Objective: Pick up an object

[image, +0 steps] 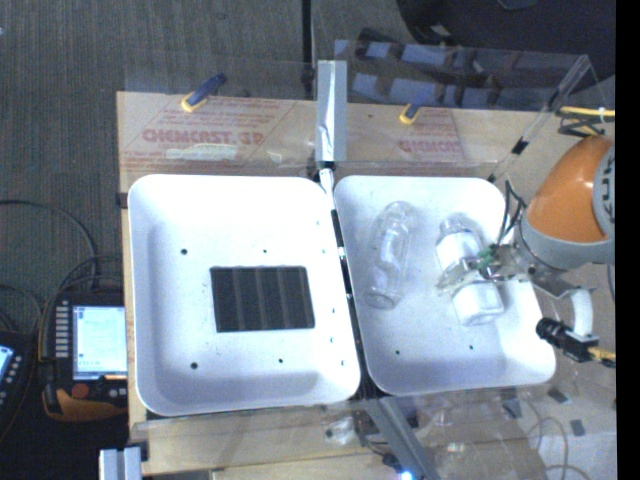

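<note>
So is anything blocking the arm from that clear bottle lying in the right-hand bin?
Nothing visible lies on the clear bottle. Two white containers sit in the right bin between it and the arm's wrist, so a sideways reach would meet them first.

You've got a clear plastic bottle (389, 252) lying on its side in the right bin (430, 368), left of centre, running roughly top to bottom with its narrower end toward the far rim. It's see-through, so the white floor shows through it. Just to its right, near but apart, sits a second clear container (462, 268) with white parts, tipped over toward the bin's right wall; its exact shape is hard to make out.
</note>
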Tool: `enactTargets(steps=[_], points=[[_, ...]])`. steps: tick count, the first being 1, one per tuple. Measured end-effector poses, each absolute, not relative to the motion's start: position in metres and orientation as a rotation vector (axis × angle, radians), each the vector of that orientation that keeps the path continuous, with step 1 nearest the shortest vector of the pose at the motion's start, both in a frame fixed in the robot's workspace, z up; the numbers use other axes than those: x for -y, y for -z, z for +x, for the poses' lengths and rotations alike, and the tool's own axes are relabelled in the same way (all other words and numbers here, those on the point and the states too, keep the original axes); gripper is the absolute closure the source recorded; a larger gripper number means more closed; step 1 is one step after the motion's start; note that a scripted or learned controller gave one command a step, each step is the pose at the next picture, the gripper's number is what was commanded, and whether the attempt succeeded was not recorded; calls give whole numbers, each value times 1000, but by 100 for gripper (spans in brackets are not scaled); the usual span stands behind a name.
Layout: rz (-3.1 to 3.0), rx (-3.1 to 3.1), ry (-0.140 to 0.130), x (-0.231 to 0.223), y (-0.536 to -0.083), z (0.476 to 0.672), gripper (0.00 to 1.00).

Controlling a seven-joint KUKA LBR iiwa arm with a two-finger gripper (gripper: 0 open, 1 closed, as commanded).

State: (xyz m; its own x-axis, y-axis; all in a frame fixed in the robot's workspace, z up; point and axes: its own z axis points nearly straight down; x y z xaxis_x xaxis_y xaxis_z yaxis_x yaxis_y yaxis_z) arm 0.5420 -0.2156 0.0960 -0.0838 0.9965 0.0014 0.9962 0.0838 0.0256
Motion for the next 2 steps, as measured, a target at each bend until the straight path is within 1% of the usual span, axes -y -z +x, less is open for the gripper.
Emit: enactTargets(steps=[1, 2], points=[[2258, -2212, 1, 214, -94, 599, 0], [2265, -2218, 14, 218, -99, 668, 0]])
